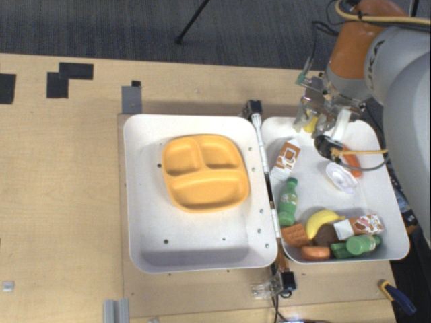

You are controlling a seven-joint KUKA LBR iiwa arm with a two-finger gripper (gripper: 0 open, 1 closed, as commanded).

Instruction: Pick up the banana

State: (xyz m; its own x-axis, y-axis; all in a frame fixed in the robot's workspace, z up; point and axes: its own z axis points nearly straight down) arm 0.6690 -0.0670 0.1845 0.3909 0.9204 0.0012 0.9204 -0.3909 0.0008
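The yellow banana (322,222) lies near the front of the right bin (387,192), among other toy foods. It touches a brown item (328,235) and a white-and-red carton (357,225). My gripper (322,123) hangs over the bin's far end, well behind the banana, below the arm's orange band (350,49). A small yellow piece (308,122) shows at its left side; I cannot tell what it is.
A green bottle (287,202) and a white-and-orange carton (287,157) lie along the right bin's left wall. A white object (340,177) sits mid-bin. Orange (315,252) and green (360,245) foods crowd the front. A yellow divided plate (204,171) rests in the left bin (145,214).
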